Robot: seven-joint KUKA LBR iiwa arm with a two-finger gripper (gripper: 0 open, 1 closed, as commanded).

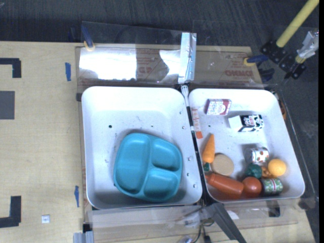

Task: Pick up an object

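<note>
The right white bin (291, 151) holds several small items. A red and white carton (217, 107) and a black and white carton (248, 122) lie near its far side. An orange carrot (208, 148) lies by its left wall, above a round tan disc (223, 164). A red sausage (223, 184) and a red tomato (251, 186) rest at the near edge. A small white can (259, 155), a yellow-orange fruit (277, 167) and a green can (273, 186) cluster at the near right. The left bin (96, 105) holds a teal divided plate (147, 168).
A clear plastic sheet with a metal bracket (187, 54) stands behind the bins. A yellow pole (298, 16) with black clamps sits at the top right. Tan bench surface (40, 135) spreads to the left.
</note>
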